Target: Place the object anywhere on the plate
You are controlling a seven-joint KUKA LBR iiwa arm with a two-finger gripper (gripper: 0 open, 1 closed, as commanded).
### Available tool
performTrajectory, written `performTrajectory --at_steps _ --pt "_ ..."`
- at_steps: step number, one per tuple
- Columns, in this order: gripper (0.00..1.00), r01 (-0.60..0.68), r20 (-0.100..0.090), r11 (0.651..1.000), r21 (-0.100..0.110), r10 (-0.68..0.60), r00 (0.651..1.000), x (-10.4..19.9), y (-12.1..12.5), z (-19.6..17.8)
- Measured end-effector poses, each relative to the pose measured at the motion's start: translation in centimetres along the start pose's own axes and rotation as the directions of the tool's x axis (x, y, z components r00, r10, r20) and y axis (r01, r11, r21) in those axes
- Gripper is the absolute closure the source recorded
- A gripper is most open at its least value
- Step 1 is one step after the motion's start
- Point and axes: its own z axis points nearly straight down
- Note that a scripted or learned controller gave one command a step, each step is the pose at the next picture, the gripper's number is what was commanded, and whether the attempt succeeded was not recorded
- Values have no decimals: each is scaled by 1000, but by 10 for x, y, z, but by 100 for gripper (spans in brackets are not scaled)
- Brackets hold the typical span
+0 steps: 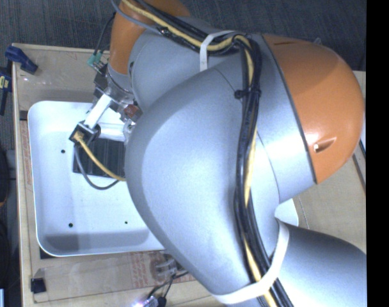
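My grey arm with its orange band (pixel 246 146) covers most of the camera view, reaching over the left white bin (pixel 66 222). At its end, the gripper (pixel 97 158) appears as a dark block low over the upper middle of that bin, with a yellow cable looping beside it. The arm's bulk hides the right side of the bin and everything to the right of it.
The left bin's bare white floor stretches to the left and below the gripper, bounded by raised walls. A blue clamp (pixel 18 56) sits at the wooden bench's (pixel 54 69) top left corner. Dark equipment lies off the left edge.
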Motion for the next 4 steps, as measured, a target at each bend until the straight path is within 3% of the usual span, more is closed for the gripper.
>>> performTrajectory --at_steps 1,2,3,4 --pt "0 116 -8 993 -8 -116 993 2 8 102" --pt "100 127 -4 992 0 -127 992 3 4 93" --pt "100 268 -5 963 -3 -268 963 -27 -2 105" --pt "100 -29 -11 1000 -4 29 1000 -5 23 102"
